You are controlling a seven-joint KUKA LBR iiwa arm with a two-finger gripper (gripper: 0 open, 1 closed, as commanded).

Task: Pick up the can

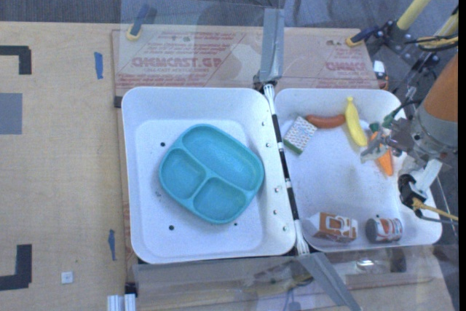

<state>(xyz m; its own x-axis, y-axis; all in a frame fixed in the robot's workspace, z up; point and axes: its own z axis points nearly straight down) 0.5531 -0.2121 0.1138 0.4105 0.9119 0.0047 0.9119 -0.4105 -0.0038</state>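
Seen from above, the can (pixel 384 229) lies on its side near the front edge of the right bin (pixel 328 186), beside a small carton (pixel 337 226). The claw (pixel 380 146) hovers over the bin's right side, near a banana (pixel 355 123); whether it is spread cannot be told. The left bin (pixel 138 156) holds a blue plate (pixel 211 172).

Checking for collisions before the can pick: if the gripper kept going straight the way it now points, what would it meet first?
Probably the banana or the small orange piece; the gripper points left, between them. Depth is unclear.
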